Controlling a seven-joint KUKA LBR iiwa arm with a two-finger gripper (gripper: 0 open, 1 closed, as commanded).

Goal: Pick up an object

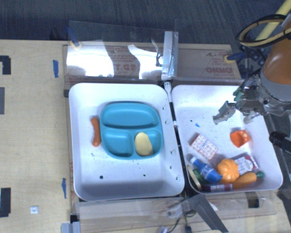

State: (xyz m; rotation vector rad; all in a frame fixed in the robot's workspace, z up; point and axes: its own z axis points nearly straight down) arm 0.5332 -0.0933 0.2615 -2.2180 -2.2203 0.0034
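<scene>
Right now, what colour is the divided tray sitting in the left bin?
Blue, a light turquoise shade; the divided tray shows clearly in the camera view.

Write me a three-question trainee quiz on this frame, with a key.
1. True or false: the yellow lemon-shaped piece lies in a compartment of the blue divided tray.
2. Which bin holds the orange sausage-shaped piece? A) left bin B) right bin
3. Fill in: the pincer hangs over the ___ bin.

Key: 1 true; 2 A, beside the tray's left edge; 3 right, above a bare patch, with the orange pepper-like piece nearby.
</scene>
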